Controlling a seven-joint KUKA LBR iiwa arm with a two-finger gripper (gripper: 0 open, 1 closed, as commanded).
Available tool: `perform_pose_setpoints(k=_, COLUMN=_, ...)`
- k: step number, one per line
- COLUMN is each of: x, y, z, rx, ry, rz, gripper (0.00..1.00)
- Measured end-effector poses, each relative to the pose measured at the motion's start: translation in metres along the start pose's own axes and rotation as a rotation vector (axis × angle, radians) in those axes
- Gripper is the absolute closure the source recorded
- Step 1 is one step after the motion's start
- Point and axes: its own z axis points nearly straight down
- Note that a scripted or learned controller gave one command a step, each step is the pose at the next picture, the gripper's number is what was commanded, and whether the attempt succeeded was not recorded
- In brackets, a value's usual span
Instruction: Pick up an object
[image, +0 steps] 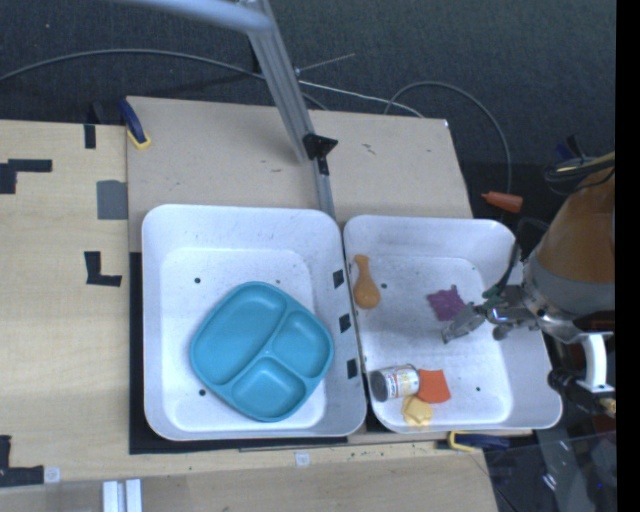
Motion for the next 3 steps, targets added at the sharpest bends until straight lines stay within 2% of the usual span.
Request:
perform_pose_setpoints(k=1, x=0.011, y=0.0, z=0.057, rx=0.001, ry=0.0, rz=-0.001, gripper=0.0)
perform_pose_setpoints(k=2, x=0.011, y=0.0, z=0.044, rx=-0.003, ry=0.0, rz=-0.001, gripper=1.0)
perform_pose_setpoints(k=3, x=0.006, y=-0.003, z=0.001, rx=-0.009, ry=-0.003, rz=0.001, gripper=1.0)
